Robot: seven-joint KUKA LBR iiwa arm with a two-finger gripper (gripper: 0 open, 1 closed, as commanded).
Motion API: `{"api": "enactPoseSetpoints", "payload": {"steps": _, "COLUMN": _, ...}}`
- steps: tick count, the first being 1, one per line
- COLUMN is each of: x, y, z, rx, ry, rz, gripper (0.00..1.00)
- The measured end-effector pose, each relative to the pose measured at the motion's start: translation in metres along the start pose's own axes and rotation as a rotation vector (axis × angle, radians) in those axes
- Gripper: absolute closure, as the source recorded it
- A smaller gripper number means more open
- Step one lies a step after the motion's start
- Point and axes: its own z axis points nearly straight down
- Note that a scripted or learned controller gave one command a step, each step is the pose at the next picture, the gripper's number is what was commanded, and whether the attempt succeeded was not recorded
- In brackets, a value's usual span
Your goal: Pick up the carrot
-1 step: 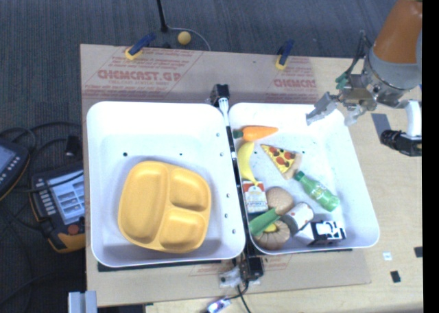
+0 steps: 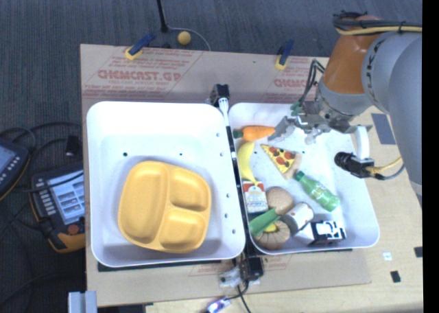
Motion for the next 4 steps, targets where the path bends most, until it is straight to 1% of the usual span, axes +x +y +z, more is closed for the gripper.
{"api": "enactPoseSetpoints", "payload": {"steps": 1, "x": 0.006, "y": -0.027, "z": 0.048, "rx": -0.037, "ry": -0.015, "rz": 0.031, "gripper": 0.00}}
{"api": "enactPoseSetpoints", "payload": {"steps": 2, "x": 0.005, "y": -0.026, "z": 0.036, "rx": -0.043, "ry": -0.018, "rz": 0.031, "gripper": 1.00}}
{"api": "enactPoseSetpoints", "payload": {"steps": 3, "x": 0.029, "y": -0.070, "z": 0.017, "rx": -0.006, "ry": 0.002, "rz": 0.254, "gripper": 1.00}}
{"api": "enactPoseSetpoints", "payload": {"steps": 4, "x": 0.119, "y": -0.032, "z": -0.040, "rx": -0.012, "ry": 0.002, "rz": 0.269, "gripper": 1.00}}
